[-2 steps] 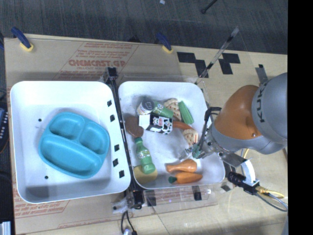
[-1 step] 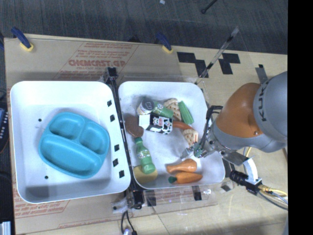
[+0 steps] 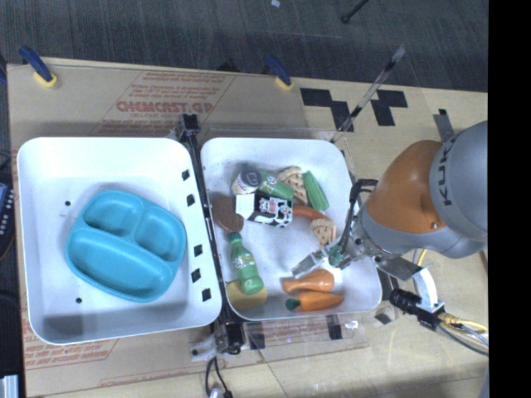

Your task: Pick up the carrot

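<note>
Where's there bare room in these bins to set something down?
Free: the left white bin's floor around the blue divided plastic tray, especially its corners. The right white bin is crowded; only its near-left top strip above the toy food is bare.

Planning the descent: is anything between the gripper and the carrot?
Nothing visible. The gripper hangs right above the nearer carrot at the right bin's front; a second carrot lies beside it.

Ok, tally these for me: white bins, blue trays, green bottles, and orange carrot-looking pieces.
White bins: 2, left bin and right bin
Blue trays: 1, tray
Green bottles: 1, bottle
Orange pieces: 3, near carrot, middle carrot, far orange piece
Total: 7
</note>
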Controlling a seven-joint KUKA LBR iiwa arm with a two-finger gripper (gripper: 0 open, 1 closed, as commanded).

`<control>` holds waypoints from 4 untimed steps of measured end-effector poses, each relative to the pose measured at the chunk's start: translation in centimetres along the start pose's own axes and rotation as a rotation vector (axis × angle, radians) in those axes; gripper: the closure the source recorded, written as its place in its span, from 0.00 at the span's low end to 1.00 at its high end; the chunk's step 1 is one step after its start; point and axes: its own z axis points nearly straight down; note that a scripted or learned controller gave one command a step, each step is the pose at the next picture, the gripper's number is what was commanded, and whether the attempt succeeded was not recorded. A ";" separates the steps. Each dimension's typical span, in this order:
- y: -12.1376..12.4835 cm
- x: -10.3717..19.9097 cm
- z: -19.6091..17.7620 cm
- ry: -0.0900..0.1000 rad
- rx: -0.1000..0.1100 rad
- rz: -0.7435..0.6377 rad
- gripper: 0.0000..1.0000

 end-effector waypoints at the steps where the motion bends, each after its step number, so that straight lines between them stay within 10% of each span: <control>1: 0.0 -0.2 1.8 -0.004 -0.010 -0.263 0.00; 2: 0.0 -0.1 0.8 -0.002 -0.008 -0.272 1.00; 3: 4.2 4.0 -5.4 -0.004 -0.013 0.034 1.00; 4: 4.1 4.0 -5.4 -0.004 -0.011 0.035 0.00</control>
